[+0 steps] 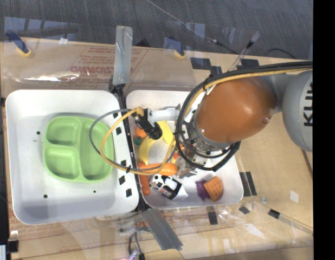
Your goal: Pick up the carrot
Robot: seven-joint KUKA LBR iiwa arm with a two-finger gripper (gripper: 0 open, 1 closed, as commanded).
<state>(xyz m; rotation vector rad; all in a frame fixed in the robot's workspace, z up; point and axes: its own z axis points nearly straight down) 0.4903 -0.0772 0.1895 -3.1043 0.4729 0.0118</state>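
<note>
The carrot (166,170) is an orange piece lying in the lower middle of the right bin (232,191), partly covered by cables and the arm. My gripper (168,187) reaches down just below it, near the bin's front wall, its black and white tip close beside the carrot. The arm's big orange wrist band (235,110) hangs over the bin and hides much of its floor.
A yellow banana (152,145) lies left of the carrot, and a small orange-red item (146,184) sits by the dividing wall. A purple and orange toy (211,188) lies at the front right. The left bin (21,199) holds a green divided plate (75,149). Cable loops (105,145) cross the divider.
</note>
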